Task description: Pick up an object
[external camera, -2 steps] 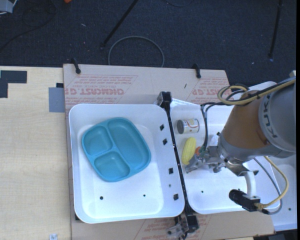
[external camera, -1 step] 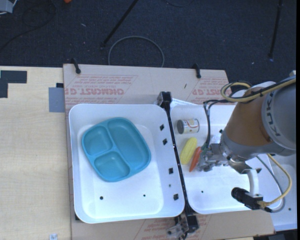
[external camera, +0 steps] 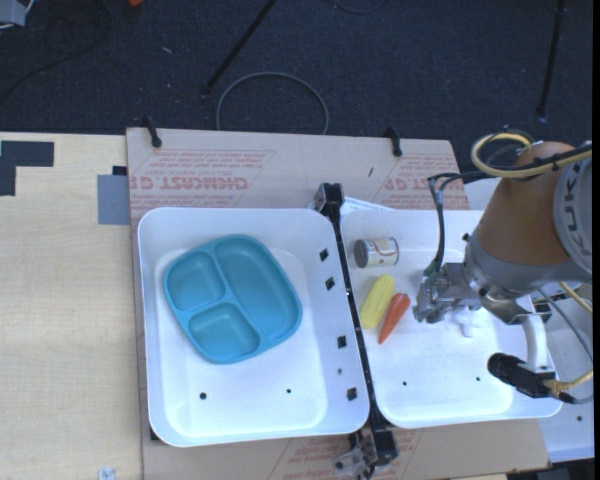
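In the right bin (external camera: 430, 398) lie a yellow corn cob (external camera: 376, 301), an orange carrot (external camera: 393, 318) right beside it, and a small can (external camera: 376, 253) on its side further back. My gripper (external camera: 430, 303) hangs low over the right bin, just right of the carrot's upper end. I see nothing held between its fingers. The arm's grey and orange wrist covers the bin's right part.
The left bin (external camera: 240, 398) holds a blue divided plate (external camera: 230, 298). A black divider with clips (external camera: 345, 308) runs between the bins. Cardboard lies under both bins, and a wooden bench top stretches to the left.
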